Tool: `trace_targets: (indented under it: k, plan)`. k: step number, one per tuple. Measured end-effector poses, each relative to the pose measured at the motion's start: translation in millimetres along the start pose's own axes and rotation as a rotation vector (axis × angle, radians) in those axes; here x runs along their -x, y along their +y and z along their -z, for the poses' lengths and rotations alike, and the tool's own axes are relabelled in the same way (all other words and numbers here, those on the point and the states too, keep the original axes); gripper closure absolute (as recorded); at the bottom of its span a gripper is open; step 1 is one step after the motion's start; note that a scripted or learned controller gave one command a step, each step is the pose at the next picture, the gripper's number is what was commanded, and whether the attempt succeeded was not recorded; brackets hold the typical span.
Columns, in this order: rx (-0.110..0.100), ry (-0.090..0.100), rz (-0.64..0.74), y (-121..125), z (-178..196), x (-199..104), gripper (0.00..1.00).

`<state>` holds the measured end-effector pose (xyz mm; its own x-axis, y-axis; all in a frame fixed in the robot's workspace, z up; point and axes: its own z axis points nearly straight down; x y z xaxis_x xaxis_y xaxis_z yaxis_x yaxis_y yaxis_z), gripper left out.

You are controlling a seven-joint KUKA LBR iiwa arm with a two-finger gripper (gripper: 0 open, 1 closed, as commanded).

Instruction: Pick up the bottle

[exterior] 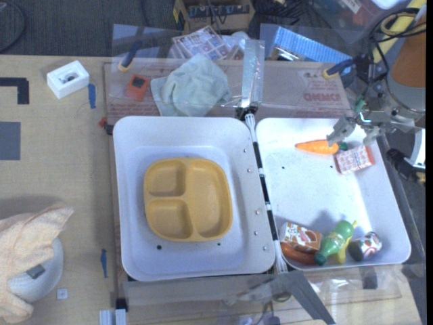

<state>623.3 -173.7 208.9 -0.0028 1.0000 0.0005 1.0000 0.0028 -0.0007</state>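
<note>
Glare and clutter make the upper right hard to read: the arm (409,66) is cut off by the picture's right edge, with its grey body and orange band in view among cables. The gripper (352,128) hangs over the far edge of the right bin (318,195), its two fingers spread apart with nothing between them. One fingertip (336,135) stands just beside the thick end of a carrot (316,147) that lies near the bin's far edge; whether it touches the carrot cannot be told. A small red-and-white packet (354,160) lies just beside the gripper, toward the bin's right edge.

The bottle (335,242), green with a yellow-green cap end, lies on its side at the near edge of the right bin, well apart from the gripper, across the open white floor of the bin. It is crowded: a printed snack packet (300,235) lies at its left with a reddish thing partly hidden beneath it, and a small round can (365,246) lies just beside it on the right. Which of these touch the bottle is hard to make out.

The left bin (135,147) bears a yellow divided plate (188,199) near its middle.
</note>
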Motion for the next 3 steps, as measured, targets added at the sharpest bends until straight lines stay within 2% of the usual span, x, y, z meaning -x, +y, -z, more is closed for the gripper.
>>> trace_targets:
  k: [1, 2, 3]
  plan:
    - [0.000, -0.001, -0.047, -46.9, -63.3, 23.5, 0.00]
    - [0.007, -0.002, 0.178, -111.5, -121.0, -4.7, 0.00]
    - [0.008, -0.002, 0.161, -142.0, -120.9, -17.0, 0.00]
